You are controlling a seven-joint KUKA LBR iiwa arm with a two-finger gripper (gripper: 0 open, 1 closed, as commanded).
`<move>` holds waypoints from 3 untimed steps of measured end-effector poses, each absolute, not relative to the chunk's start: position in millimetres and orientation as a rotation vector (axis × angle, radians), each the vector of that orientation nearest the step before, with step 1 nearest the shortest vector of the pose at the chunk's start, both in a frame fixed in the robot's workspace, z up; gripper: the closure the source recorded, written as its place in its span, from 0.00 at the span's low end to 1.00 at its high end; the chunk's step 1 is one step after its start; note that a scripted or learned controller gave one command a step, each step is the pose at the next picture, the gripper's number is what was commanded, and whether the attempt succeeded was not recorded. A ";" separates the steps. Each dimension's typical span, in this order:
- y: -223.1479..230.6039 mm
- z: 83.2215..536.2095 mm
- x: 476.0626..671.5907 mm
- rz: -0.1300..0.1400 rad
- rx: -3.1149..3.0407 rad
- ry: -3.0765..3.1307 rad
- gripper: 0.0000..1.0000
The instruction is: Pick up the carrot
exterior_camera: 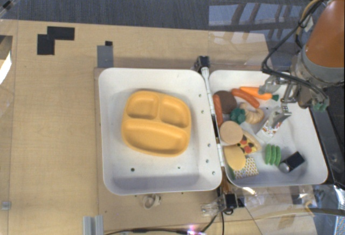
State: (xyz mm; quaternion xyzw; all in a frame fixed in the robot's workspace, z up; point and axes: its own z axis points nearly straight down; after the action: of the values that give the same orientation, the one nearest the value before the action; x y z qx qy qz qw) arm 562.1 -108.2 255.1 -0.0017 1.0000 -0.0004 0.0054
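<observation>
Grey carpet runs along the top, and below it a pale wooden bench [54, 137] carries two shallow white bins side by side. Black tape marks [54, 39] sit on the bench at far left. Next comes the left bin [108, 174], which holds a yellow divided plate [156, 123] lying flat near its middle. A thin rail [212, 115] separates the bins. Then the right bin [315, 164], crowded along its left side: a brown sausage shape [218, 107] against the rail, a dark brown lump [227, 101], a green piece [237, 116], a tan knobbly piece [253, 116], a round tan disc [231, 132] and a yellow disc [235, 158] below it. The carrot [252, 92], orange, lies tilted near the bin's top edge, just beside the brown lump. Further right lie a green ridged piece [271, 154] and a small black block [292, 161]. At far right, my gripper [277, 115] hangs over the bin, just right of the carrot's end and not around it. I cannot tell how far my jaws are spread; nothing shows between them.
</observation>
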 end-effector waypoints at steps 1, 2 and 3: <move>-120.1 194.0 629.6 0.002 0.030 3.136 0.00; -133.9 100.9 660.3 0.000 0.084 3.116 0.00; -138.6 88.4 620.6 0.002 0.549 3.081 0.00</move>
State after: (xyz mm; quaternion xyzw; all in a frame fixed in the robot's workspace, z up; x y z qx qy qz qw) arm 620.6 -138.6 88.4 0.1755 0.9845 0.0005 0.0060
